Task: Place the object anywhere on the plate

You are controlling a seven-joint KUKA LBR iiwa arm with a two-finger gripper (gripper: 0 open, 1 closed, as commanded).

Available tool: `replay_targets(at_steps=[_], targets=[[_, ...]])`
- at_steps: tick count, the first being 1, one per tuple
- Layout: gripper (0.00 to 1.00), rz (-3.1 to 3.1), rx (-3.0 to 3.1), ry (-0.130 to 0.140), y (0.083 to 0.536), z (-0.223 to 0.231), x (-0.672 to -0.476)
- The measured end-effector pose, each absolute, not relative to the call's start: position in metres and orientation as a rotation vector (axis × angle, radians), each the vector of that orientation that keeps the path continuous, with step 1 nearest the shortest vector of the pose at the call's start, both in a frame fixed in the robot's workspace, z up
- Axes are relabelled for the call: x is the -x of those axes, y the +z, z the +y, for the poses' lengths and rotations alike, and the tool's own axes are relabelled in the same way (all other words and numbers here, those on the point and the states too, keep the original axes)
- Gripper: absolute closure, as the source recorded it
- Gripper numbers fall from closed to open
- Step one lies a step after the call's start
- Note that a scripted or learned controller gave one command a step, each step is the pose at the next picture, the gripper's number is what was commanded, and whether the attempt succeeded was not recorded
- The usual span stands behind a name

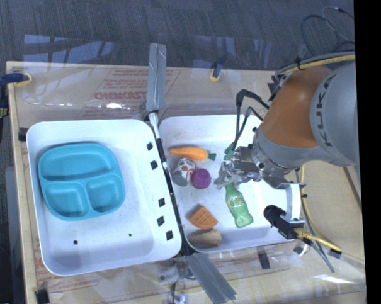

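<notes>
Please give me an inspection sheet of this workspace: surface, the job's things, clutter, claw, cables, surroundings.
Surface: two white bins side by side, left bin and right bin, on a bench under clear sheeting.
Job's things: blue plate with three compartments, in the left bin; nothing on it.
Clutter: in the right bin, carrot, purple ball, green bottle, orange wedge, brownish lump.
Claw: claw low over the right bin, above the green bottle's top; open or shut, cannot tell.
Cables: black cables along the arm; yellow cable at its base.
Surroundings: dark carpet; blue clamp on the bench corner.
</notes>
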State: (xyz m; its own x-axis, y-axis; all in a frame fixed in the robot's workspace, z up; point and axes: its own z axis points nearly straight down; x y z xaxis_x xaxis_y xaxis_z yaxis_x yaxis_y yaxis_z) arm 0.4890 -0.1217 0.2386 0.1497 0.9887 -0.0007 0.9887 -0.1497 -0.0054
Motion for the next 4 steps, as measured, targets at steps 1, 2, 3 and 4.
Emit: replay_targets(at_steps=[1, 2, 3, 4], targets=[[1.0, -2.159, 2.274, 0.009, 0.239, -0.064, -0.545], [1.0, -2.123, 2.308, 0.013, 0.188, 0.043, -0.597], [1.0, -2.344, 2.087, 0.008, 0.195, 0.083, -0.631], [0.0, -2.344, 2.086, 0.008, 0.195, 0.083, -0.631]])
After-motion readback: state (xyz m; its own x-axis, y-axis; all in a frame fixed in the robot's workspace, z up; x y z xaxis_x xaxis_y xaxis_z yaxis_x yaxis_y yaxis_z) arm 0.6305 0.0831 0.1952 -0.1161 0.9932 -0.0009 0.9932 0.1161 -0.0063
